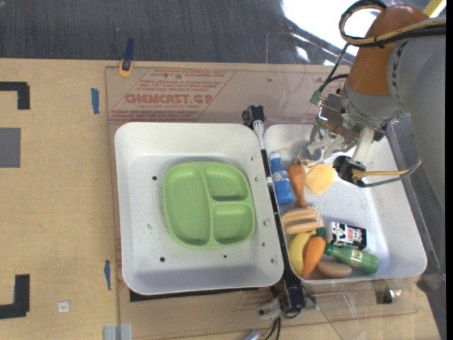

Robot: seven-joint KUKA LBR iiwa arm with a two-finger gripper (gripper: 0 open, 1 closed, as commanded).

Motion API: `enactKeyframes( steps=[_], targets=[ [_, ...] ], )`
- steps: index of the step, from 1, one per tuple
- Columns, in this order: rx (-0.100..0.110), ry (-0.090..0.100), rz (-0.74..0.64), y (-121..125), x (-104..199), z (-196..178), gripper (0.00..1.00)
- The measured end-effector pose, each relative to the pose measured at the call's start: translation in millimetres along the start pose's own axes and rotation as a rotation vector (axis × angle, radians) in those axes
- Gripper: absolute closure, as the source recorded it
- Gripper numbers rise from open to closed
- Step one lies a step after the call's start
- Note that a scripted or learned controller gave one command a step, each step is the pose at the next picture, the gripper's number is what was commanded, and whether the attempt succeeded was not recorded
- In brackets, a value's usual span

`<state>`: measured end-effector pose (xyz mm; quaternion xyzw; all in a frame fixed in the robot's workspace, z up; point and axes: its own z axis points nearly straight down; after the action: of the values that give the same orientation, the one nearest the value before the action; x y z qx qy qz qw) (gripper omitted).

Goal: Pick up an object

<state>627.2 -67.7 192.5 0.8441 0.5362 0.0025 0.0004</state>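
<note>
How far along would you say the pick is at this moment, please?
Done: the gripper is down in the right bin, above the pale yellow round piece. In hand: nothing visibly between its fingers. Left: grasping and lifting one object; the hot dog, banana and carrot lie untouched.

Green divided plate in white bin; perhaps an orange carrot

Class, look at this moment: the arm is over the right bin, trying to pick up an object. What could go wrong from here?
1. The toys are crowded along the right bin's left wall: the hot dog, banana and carrot touch, so a grasp may catch two or slip.
2. The gripper hovers near the pale yellow round piece; a rounded shape may squirt out.
3. The blue bottle lies against the divider, leaving little finger room.
</note>
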Motion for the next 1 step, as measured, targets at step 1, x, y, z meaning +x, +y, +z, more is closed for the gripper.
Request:
enactKeyframes(
  steps=[1],
  targets=[
    [0.004, -0.004, 0.317, -65.3, -72.5, 95.5, 1.0]
  ],
)
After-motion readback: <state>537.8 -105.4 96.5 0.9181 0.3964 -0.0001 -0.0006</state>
